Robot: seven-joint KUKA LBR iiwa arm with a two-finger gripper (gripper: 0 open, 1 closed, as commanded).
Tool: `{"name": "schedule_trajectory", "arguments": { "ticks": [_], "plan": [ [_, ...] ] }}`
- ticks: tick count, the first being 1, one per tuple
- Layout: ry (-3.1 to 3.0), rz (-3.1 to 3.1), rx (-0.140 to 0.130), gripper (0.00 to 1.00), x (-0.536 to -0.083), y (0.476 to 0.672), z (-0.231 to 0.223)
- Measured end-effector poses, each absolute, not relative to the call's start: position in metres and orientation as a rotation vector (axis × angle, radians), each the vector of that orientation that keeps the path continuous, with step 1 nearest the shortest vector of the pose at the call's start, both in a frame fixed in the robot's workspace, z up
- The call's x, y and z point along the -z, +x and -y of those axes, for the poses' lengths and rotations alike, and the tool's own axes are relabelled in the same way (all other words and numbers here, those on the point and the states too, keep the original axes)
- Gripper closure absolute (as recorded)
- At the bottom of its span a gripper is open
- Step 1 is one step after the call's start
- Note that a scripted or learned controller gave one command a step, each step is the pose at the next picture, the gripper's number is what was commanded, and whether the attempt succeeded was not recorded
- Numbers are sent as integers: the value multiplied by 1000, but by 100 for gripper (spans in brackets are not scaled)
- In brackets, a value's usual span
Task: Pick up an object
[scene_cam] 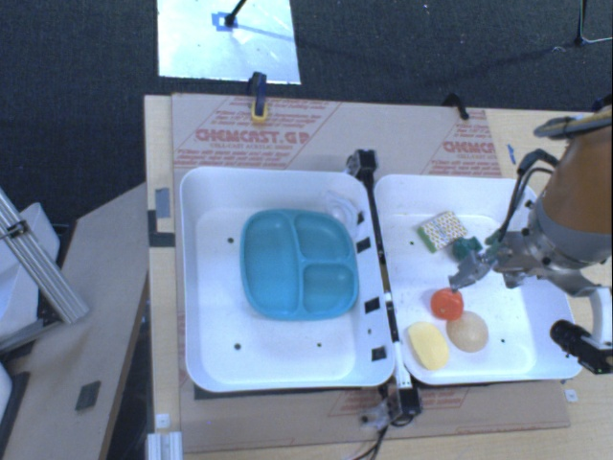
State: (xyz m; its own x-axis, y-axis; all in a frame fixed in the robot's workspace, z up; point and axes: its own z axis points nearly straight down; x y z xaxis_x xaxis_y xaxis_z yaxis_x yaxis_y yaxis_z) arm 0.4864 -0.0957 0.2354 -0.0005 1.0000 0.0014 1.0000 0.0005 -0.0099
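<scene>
Overhead, two shallow white plastic bins sit side by side: the left bin (206,257) holds one blue divided plate (299,263), and the right bin (517,348) holds five small things, namely one patterned block (442,229), one teal piece (466,248), one red ball (446,304), one yellow oval (428,344) and one beige round (468,333). One grey two-finger gripper (467,274) hovers just above the red ball, beside the teal piece, nothing visibly pinched; whether it is spread or pressed together I cannot tell.
</scene>
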Motion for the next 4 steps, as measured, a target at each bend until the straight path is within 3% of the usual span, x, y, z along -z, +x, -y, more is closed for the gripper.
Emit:
{"name": "schedule_trajectory", "arguments": {
  "ticks": [1, 3, 4],
  "plan": [
    [-2219, 2226, 2, 0, -241, 489, 95],
    [-2220, 2220, -2, 0, -143, 506, 102],
    [-2219, 2219, -3, 0, -90, 505, 101]
  ]
}}
